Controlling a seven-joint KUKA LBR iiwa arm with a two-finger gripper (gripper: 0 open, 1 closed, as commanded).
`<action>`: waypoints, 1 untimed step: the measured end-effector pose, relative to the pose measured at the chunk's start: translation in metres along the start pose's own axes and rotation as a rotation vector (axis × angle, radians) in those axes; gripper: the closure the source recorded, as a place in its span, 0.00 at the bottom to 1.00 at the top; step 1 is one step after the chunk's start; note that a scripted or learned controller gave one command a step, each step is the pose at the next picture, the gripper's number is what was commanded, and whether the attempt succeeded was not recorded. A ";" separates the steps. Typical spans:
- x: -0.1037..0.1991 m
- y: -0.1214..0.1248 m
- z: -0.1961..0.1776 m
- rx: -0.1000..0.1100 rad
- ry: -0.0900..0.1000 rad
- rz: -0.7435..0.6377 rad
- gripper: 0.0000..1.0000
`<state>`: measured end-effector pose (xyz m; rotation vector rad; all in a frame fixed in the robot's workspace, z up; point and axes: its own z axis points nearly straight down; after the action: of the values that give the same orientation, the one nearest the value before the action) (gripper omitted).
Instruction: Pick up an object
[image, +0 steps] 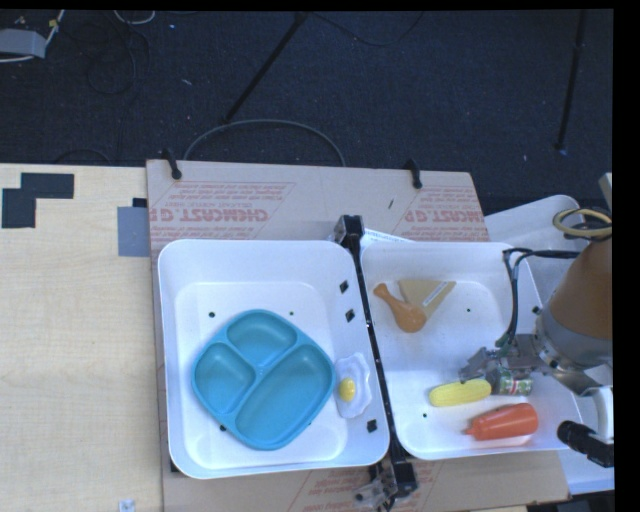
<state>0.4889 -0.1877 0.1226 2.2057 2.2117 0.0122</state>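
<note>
While the jaws (487, 362), grip unclear, hover by the yellow corn (459, 393), an orange carrot (502, 422) lies near.

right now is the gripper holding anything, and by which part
Cannot be told: the gripper sits low over the yellow corn, but no object shows between its fingers.
</note>
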 end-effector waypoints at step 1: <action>-0.003 0.000 -0.008 0.002 -0.003 0.006 1.00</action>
<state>0.4884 -0.1902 0.1306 2.2124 2.2045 0.0073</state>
